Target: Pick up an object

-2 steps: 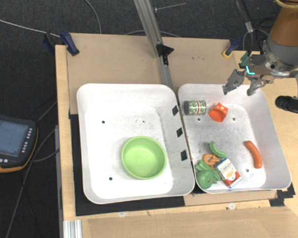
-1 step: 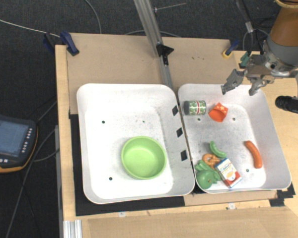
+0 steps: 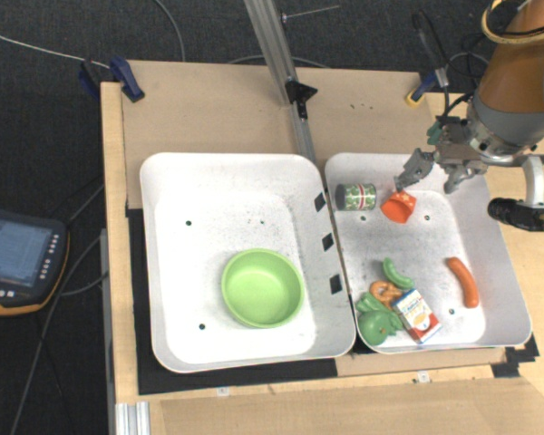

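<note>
Sitting side by side on the bench (image 3: pixel 218 98) are two shallow white bins. The left bin (image 3: pixel 172 198) holds a lime-green bowl (image 3: pixel 262 287), upright, toward its near right part, well apart from the walls. The right bin (image 3: pixel 499 279) holds several small things: a green-labelled can (image 3: pixel 355 197) lying on its side near the far left corner, an orange cup (image 3: pixel 398 207) just to the right of the can, and an orange sausage-shaped toy (image 3: pixel 463 281) lying toward the right wall. In the near left corner is a cluster of a green leafy toy (image 3: pixel 374 323), a pretzel-like piece (image 3: pixel 384 291) and a small printed carton (image 3: pixel 414 315), touching one another. The gripper (image 3: pixel 435 172) hangs over the far part of the right bin with its fingers spread and nothing between them, its left fingertip just above the orange cup.
</note>
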You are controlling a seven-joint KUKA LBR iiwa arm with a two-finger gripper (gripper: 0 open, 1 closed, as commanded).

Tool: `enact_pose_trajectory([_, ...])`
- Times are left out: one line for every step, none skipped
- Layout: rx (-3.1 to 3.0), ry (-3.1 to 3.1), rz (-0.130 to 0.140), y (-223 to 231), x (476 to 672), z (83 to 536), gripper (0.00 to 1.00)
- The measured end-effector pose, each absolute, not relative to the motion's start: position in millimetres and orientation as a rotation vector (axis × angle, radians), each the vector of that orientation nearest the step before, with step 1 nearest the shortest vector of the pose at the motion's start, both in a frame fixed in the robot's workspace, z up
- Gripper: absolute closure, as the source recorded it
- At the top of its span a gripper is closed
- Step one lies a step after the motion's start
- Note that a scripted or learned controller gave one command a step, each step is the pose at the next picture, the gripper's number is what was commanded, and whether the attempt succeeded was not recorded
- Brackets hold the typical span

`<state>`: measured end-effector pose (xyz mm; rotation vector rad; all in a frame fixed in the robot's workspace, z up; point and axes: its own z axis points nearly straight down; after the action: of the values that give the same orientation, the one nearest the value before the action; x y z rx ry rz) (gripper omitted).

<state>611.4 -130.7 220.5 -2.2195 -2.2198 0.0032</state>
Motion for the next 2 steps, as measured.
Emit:
enact_pose_trajectory([-2.219,-2.220,0.004,-127.6,601.2,170.1,0.00])
enact_pose_trajectory([-2.219,-2.220,0.003,-125.4,603.6,127.7,0.00])
